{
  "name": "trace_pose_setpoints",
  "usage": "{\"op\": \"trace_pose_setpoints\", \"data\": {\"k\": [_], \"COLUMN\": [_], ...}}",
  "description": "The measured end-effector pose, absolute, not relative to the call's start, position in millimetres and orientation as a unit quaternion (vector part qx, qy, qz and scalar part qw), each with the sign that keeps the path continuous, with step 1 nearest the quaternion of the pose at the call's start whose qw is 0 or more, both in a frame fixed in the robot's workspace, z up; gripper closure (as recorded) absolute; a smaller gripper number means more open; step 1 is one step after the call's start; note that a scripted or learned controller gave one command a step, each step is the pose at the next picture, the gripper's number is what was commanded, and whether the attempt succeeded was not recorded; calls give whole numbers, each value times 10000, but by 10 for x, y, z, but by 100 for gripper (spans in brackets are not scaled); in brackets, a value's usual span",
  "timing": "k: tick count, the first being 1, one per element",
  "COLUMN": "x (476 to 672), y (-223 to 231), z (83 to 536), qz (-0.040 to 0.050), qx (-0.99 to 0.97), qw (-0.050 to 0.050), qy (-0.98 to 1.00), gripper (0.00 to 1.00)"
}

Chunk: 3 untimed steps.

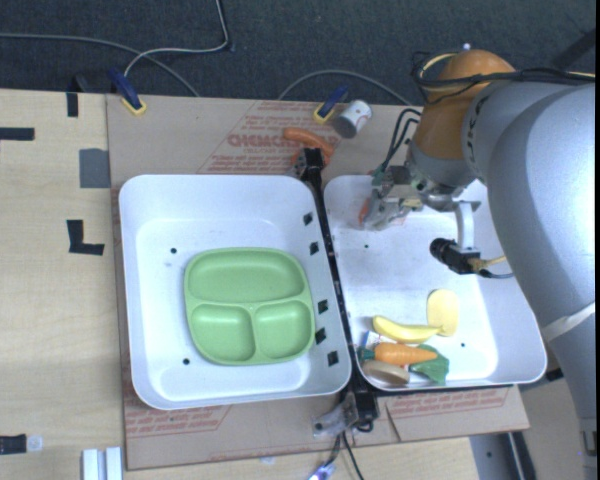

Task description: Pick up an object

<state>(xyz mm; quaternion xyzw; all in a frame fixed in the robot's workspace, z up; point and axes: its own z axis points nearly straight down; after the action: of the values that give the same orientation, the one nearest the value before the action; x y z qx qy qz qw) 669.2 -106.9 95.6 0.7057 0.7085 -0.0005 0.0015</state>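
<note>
From my feed I see the arm (525, 158) reaching in from the right, its gripper (380, 210) down over the far end of the right bin (500, 363), close to the divide between the two bins. I cannot tell how the jaws stand; the tip is a small blurred cluster of metal and cable, and nothing I can make out sits between them.

The objects I could go for lie well apart from the gripper, bunched in the near corner of that same bin beside the divide. I make out a yellow banana (405, 330) lying flat, an orange carrot (408, 354) with a green top just nearer than it and touching or almost touching it, a pale yellow piece (443, 311) just beside the banana's right end, and a brownish piece (385, 373) at the very front edge. The stretch of bin floor between the gripper and this cluster is bare white.

In the left bin (150, 228) a green compartment plate (248, 304) lies flat near the middle
</note>
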Motion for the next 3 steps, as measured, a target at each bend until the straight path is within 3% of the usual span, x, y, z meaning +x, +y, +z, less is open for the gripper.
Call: {"op": "trace_pose_setpoints", "data": {"k": [1,3], "x": [6691,6684], "y": [-1070,-959], "z": [954,853], "qz": [-7,-8], "qx": [7058,7069], "qw": [16,11], "qy": [7085,7073], "gripper": [0,0]}}
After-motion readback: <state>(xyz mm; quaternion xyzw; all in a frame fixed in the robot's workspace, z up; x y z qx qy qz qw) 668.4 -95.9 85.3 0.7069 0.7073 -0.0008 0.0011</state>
